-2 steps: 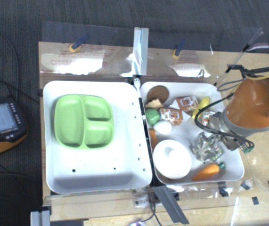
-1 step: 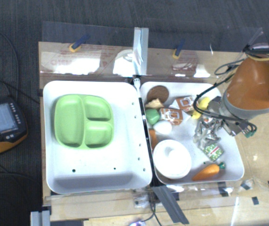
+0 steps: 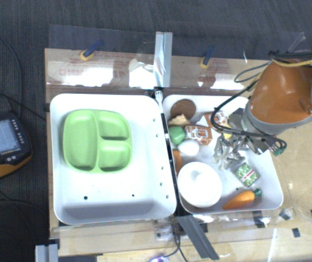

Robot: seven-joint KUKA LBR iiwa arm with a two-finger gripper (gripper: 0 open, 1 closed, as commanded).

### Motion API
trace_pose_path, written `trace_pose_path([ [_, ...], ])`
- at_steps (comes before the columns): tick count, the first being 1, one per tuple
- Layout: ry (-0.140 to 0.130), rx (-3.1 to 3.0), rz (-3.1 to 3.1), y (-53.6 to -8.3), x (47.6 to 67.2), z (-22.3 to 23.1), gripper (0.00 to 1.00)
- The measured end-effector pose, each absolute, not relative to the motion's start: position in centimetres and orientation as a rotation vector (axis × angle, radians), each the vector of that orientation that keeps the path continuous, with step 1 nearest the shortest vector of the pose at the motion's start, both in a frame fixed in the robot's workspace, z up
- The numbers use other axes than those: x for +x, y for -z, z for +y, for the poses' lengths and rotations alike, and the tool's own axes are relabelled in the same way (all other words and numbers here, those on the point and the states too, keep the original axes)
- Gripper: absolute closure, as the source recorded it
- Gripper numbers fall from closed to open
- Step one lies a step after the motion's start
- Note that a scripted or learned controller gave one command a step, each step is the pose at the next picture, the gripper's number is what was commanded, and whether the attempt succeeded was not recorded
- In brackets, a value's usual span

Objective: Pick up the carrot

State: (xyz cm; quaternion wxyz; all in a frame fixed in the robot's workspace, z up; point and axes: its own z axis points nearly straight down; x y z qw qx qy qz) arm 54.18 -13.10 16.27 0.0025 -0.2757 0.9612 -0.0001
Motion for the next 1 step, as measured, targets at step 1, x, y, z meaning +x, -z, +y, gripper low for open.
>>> trace_pose_path([
  [1, -0.004, -1.411, 2.801, -18.45, 58.69, -5.52, 1.00],
])
